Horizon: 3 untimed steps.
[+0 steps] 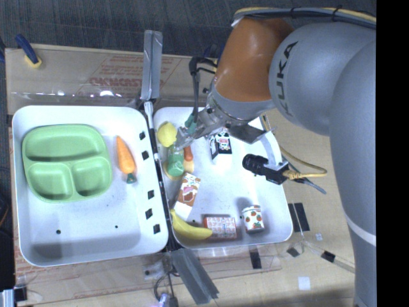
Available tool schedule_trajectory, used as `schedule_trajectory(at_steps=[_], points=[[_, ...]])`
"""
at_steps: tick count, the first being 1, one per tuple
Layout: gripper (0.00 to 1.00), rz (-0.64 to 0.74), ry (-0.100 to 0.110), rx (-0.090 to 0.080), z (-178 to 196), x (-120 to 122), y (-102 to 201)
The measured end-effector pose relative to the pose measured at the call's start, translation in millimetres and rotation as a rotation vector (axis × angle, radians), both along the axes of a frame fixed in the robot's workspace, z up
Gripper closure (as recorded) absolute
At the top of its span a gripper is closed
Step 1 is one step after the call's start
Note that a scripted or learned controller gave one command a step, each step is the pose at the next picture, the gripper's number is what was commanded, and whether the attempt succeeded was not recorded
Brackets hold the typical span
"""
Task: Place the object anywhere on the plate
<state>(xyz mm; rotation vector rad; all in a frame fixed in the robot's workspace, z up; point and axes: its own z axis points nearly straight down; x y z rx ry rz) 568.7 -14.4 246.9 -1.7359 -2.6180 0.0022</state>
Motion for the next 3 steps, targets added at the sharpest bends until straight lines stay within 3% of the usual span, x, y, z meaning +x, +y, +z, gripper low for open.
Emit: schedule_trajectory(at_steps=[1, 3], points=[[1.0, 0.365, -0.002, 0.0, 33, 19, 141], [1.0, 0.486, 0.001, 0.0, 33, -92, 168]])
